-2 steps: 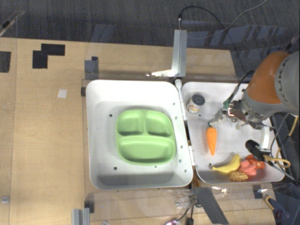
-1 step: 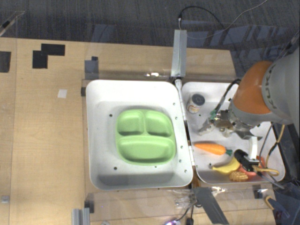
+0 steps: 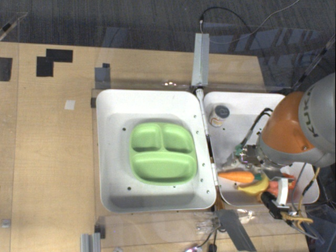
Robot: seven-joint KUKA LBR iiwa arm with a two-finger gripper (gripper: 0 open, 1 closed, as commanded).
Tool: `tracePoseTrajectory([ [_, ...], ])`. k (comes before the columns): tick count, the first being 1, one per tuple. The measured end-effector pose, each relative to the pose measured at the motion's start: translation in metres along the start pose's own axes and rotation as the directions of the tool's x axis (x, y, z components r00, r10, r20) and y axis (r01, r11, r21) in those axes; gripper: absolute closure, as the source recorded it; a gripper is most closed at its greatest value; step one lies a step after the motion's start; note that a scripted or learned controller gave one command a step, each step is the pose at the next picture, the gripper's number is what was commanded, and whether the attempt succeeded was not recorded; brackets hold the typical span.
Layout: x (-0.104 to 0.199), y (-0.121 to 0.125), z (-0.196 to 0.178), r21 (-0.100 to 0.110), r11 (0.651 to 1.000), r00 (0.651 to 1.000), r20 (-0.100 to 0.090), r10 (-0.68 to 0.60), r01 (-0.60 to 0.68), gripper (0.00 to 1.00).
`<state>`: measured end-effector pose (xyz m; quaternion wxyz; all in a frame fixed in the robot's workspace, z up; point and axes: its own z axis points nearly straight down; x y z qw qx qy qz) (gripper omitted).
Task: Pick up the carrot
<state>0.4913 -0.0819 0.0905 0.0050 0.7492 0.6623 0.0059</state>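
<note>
Item: carrot (image 3: 237,177), orange, tapered, smooth-skinned, lying on its side along the near edge of the right bin (image 3: 236,103), its pointed end aiming left toward the wall shared with the left bin (image 3: 113,140).

Item: gripper (image 3: 247,160), hanging directly over the carrot's thicker end, just far of it. Wiring and the wrist are covering the fingers, so how far open they are standing, and whether they are gripping anything, cannot be told.

Item: arm (image 3: 286,127), grey shell with a glossy orange band, reaching in from the right and shadowing much of the right bin.

Item: banana (image 3: 253,187), yellow, curved, lying touching or just beside the carrot's right end.

Item: small round jar (image 3: 218,114), grey lid, standing at the far left of the right bin, well apart from the carrot.

Item: green tray (image 3: 161,154), matte plastic, three compartments, rounded corners, sitting in the middle of the left bin.

Risks, as judged: the carrot is resting close against the bin wall, so one finger is likely striking the wall or sliding off the rounded skin. The banana is crowding the thick end and may be getting caught instead, or nudging the carrot aside. The smooth taper is favouring a slip if the close lands off-centre.
</note>
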Motion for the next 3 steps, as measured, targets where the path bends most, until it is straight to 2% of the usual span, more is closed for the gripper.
tracePoseTrajectory([
  [1, -0.0072, 0.0021, 0.0000, -0.002, 0.995, 0.995, -0.002, -0.098, 0.098, 0.00],
  [2, -0.0096, 0.0030, -0.0001, -0.005, 0.976, 0.976, 0.002, -0.218, 0.218, 0.00],
  [3, -0.0136, 0.0037, -0.0003, -0.005, 0.913, 0.913, 0.003, -0.407, 0.407, 0.00],
])
